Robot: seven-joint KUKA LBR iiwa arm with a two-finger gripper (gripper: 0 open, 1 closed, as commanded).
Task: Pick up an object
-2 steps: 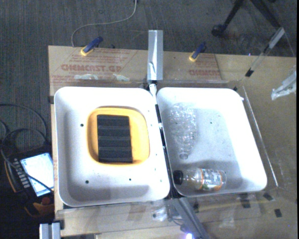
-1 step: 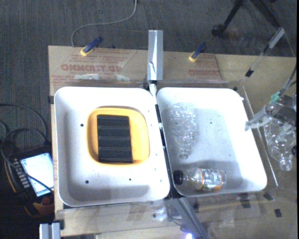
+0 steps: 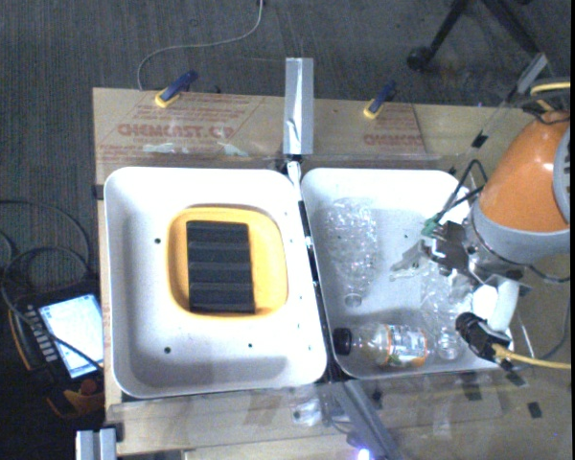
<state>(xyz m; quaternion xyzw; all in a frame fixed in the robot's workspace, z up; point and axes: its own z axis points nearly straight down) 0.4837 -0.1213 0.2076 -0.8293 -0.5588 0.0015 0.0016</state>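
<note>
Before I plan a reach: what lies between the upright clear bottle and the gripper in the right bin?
In the camera view, bare white bin floor separates the clear bottle from the gripper.

A pale plywood bench (image 3: 220, 132) with faded red lettering stands on a dark grey carpeted floor (image 3: 67, 36). Two blue-and-yellow clamps (image 3: 175, 87) grip the bench's far edge. Beyond that edge, a thin pale cable (image 3: 225, 36) loops over the floor, and a black office-chair base (image 3: 465, 8) stands further right. Left of the bench lies a lit tablet screen (image 3: 69, 326) among black cables.
</note>
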